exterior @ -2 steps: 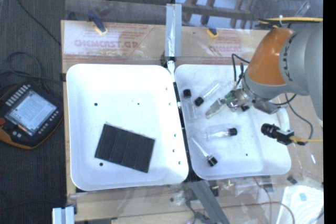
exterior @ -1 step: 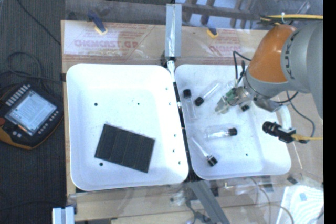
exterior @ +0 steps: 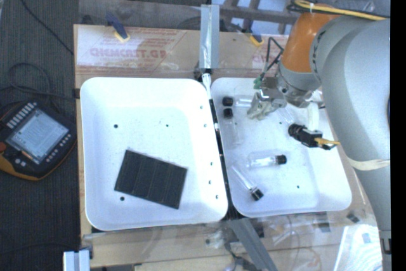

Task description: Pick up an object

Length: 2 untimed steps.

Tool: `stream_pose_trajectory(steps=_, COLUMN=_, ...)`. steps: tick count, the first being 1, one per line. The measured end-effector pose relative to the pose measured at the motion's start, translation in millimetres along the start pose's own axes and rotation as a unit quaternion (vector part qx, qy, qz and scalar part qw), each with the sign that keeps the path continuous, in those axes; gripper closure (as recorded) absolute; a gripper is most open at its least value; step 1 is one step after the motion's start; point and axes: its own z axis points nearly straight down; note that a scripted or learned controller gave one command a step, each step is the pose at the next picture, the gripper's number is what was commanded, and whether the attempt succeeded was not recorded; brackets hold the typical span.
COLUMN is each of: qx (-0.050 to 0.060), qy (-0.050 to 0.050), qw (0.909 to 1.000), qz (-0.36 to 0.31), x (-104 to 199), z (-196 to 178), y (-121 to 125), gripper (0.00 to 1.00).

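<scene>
Arm: the grey arm reaches in from the right, with its orange band above the wrist.
Gripper: the gripper points down over the upper middle of the right bin. Whether it touches the bin floor cannot be told.
Jaws: the view does not show how far open they are or whether they have hold of anything. Nothing can be seen in them.
First vial: a clear first vial with a black cap lies just to the left of the jaws, at about their height, near the wall between the bins.
Second vial: the second vial, also black-capped, lies to the left of the jaws and slightly below them, close under the first.
Third vial: the third vial lies on its side below the jaws, apart from them, with its cap pointing right.
Fourth vial: the fourth vial lies slanted further below the jaws and a little to the left, cap at its lower end.
Dark panel: a flat, ribbed dark panel lies tilted in the left bin, well apart from the jaws, down and to the left.
Control pad: a control pad lies on the floor far to the left of the jaws, beyond both bins.
</scene>
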Motion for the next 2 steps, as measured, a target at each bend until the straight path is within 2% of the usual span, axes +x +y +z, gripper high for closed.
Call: stream_pose_trajectory(steps=2, qx=0.003, qy=-0.004, qw=1.0, qz=-0.001, x=-0.3, z=-17.6, y=-1.5, gripper=1.0)
